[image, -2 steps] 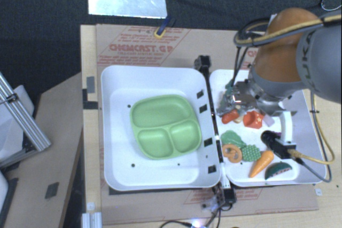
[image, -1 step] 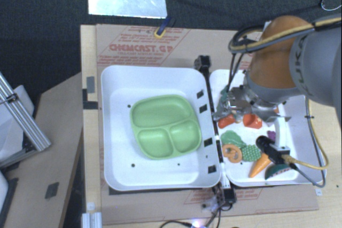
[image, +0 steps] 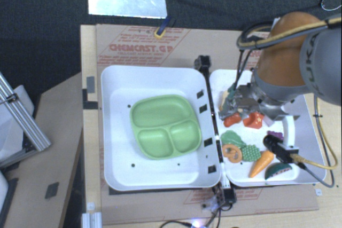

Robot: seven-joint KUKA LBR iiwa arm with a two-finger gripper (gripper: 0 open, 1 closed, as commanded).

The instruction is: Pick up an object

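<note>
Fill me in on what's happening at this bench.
A grey and orange robot arm reaches in over the right bin, its claw low among toy foods: red pieces, a carrot, a watermelon slice. The left bin holds a green divided plate. No item is visibly gripped.

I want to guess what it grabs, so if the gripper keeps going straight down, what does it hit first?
Probably the red-orange toy food pieces directly below the gripper in the right white bin. Depth is unclear from this slanted view.
</note>
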